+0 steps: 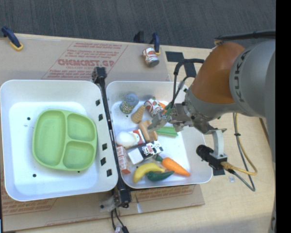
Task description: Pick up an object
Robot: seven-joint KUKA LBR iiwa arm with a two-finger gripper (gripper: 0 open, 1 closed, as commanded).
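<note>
My gripper (160, 120) is low over the middle of the right bin (196, 176), reaching in from the right. It hangs just beside a red-and-white can (153, 105) and above a green stick-like item (169, 131). Nothing shows clearly inside it. Close to its left lie a tan sausage-shaped piece (144, 129) and a brown cone (138, 113). Further forward in the bin are a white egg-like item (127, 139), a black-and-white box (148, 150), a banana (148, 169), a carrot (175, 166) and a dark green pepper (159, 176).
The left bin (9, 106) holds a green divided plate (64, 139). A grey-blue round thing (130, 100) sits at the right bin's back left, and a red packet (122, 159) lies by its left wall. A small can (150, 56) stands on the cardboard behind the bins.
</note>
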